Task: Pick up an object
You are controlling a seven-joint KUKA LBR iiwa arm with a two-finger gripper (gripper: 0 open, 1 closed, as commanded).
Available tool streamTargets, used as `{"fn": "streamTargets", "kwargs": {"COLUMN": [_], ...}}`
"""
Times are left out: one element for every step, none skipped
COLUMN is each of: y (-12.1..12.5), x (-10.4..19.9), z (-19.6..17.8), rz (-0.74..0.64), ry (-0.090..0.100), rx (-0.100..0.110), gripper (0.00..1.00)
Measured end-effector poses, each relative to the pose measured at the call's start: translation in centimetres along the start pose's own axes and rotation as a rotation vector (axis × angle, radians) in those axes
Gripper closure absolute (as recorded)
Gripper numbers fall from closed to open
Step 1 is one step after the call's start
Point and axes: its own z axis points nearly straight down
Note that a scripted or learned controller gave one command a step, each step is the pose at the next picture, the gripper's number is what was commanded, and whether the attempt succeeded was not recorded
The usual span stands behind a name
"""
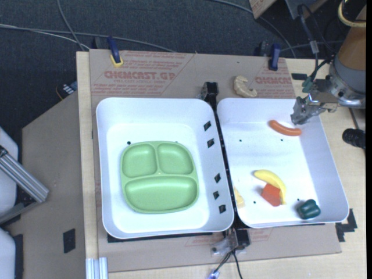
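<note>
Hovering over the far right corner of the right-hand shallow white bin (325, 156), the metal two-finger gripper (302, 114) sits just beside the orange sausage-shaped toy (285, 128), grip state unreadable; approach step, next needing a descent onto it.

The arm (353, 63) is cut off by the right edge; the end effector (303, 114) is too small and blurred to show its finger spacing.
</note>
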Motion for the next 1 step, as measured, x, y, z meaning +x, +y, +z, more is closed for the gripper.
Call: {"fn": "streamTargets", "kwargs": {"y": [-1.25], "x": [5.47], "z": [-0.07], "rz": [-0.001], "ry": [0.000], "rx": [0.000], "gripper": [1.00]}}
